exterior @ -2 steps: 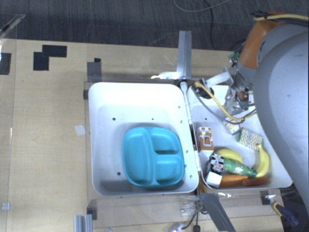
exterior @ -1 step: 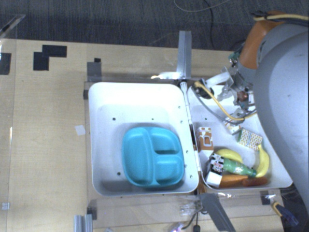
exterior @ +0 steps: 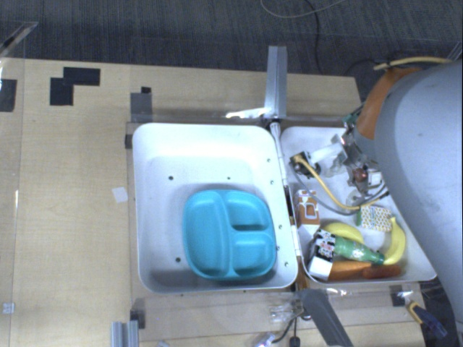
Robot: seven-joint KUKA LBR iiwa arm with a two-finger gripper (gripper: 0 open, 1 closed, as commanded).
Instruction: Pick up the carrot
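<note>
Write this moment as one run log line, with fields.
gripper: above right bin, far end | carrot: near end, beside banana, not grasped | blue tray: left bin

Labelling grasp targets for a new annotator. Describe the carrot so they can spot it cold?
Go to the right-hand white bin and look along its near edge. The carrot lies flat there, an orange-brown stick running left to right, beneath the green bottle and beside the yellow bananas. It is the only orange, straight piece in that pile.

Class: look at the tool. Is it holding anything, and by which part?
Nothing visibly held. The tool hangs above the right bin; the carrot lies at its near end.
</note>
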